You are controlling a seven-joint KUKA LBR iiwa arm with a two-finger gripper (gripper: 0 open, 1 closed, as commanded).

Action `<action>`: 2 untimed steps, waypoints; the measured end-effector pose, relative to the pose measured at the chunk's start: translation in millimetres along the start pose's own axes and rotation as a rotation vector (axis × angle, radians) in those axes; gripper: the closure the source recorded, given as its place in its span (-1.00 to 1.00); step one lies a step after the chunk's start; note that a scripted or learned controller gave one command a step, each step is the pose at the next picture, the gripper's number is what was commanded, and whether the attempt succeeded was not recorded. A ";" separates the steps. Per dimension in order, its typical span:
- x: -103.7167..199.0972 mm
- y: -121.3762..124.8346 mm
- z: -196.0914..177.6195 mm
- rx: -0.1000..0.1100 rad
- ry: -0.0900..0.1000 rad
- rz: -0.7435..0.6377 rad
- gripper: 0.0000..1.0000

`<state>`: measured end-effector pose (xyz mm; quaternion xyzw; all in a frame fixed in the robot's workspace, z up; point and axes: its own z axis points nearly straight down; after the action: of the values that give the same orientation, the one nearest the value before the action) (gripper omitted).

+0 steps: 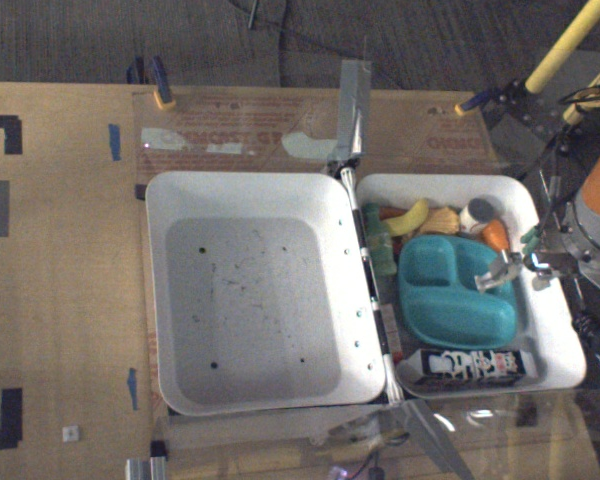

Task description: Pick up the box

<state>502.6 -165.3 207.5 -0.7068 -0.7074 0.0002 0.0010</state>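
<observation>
The box [477, 365] is a long dark carton with white lettering, lying flat along the front wall of the right bin [563, 353]. My gripper [517, 272] hangs over the right side of that bin, behind the box and apart from it. It is open, with one finger [493, 277] over the teal divided plate [450, 298] and the other near the bin's right wall. Nothing sits between the fingers.
Behind the teal plate lie a yellow banana [412, 216], an orange piece [495, 235], a round can [479, 211] and green items [382, 253] by the divider. The left bin [250, 298] is alongside. A yellow pole [570, 36] stands at the back right.
</observation>
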 end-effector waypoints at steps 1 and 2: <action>-58.7 -22.7 -154.0 -0.004 -0.004 -0.012 -1.00; -58.9 -21.4 -164.8 -0.009 -0.007 -0.013 1.00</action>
<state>481.5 -224.4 372.2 -0.7021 -0.7120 -0.0005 -0.0045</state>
